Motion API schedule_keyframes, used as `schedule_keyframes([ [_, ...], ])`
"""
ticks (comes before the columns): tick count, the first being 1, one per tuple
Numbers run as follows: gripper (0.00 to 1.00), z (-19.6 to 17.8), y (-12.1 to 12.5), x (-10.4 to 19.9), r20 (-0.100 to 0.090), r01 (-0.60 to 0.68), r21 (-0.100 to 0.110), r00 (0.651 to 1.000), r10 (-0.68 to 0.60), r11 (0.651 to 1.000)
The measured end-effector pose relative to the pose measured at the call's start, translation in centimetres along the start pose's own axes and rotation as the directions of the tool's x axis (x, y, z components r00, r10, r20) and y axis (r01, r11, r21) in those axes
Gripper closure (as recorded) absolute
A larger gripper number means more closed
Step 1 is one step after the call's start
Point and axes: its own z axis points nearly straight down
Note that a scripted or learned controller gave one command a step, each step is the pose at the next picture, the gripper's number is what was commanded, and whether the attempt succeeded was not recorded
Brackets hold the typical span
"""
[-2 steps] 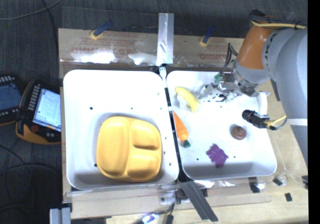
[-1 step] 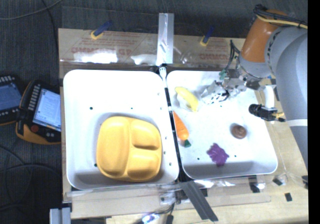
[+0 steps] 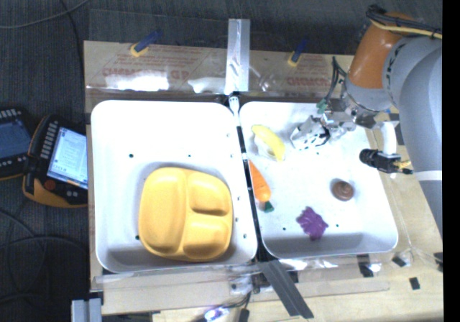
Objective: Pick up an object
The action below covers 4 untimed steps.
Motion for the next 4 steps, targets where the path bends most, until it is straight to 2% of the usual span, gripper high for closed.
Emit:
schedule_keyframes([
  [1, 1.00, -11.2, 0.2, 8.2, 0.008, 0.055, -0.044, 0.998, -0.055, 0.997],
  [2, 1.00, -16.0, -3.1, 5.3, 0.006, -0.013, -0.045, 1.000, 0.013, 0.999],
  [3, 1.00, -12.0, -0.8, 7.4, 0.016, 0.230, -0.042, 0.973, -0.230, 0.972],
  [4, 1.00, -16.3, -1.9, 0.7, 0.024, 0.333, -0.042, 0.943, -0.333, 0.942],
])
